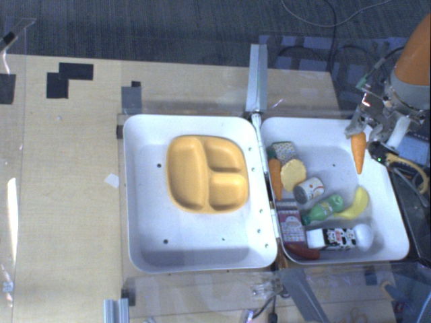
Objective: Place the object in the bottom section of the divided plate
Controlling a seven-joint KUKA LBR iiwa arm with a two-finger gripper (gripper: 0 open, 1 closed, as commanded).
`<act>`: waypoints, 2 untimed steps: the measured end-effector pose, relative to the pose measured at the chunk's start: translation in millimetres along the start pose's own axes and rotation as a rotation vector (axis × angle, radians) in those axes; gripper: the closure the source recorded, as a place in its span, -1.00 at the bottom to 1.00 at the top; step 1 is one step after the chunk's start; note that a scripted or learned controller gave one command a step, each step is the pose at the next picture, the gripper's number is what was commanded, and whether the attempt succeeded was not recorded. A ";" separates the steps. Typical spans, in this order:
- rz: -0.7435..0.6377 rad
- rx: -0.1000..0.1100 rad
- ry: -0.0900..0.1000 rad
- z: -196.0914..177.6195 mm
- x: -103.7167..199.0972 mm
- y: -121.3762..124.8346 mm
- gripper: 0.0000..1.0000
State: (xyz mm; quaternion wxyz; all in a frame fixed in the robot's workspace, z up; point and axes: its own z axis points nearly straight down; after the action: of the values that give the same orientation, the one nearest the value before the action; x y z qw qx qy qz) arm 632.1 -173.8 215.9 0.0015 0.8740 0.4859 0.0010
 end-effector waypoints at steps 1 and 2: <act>-0.161 -0.003 0.001 -31.1 -1.2 2.3 1.00; -0.245 0.000 0.002 -5.1 19.4 -99.7 1.00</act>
State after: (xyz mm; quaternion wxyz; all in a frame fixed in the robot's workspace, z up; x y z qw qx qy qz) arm 557.7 -104.7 220.6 0.0009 0.8080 0.5891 0.0017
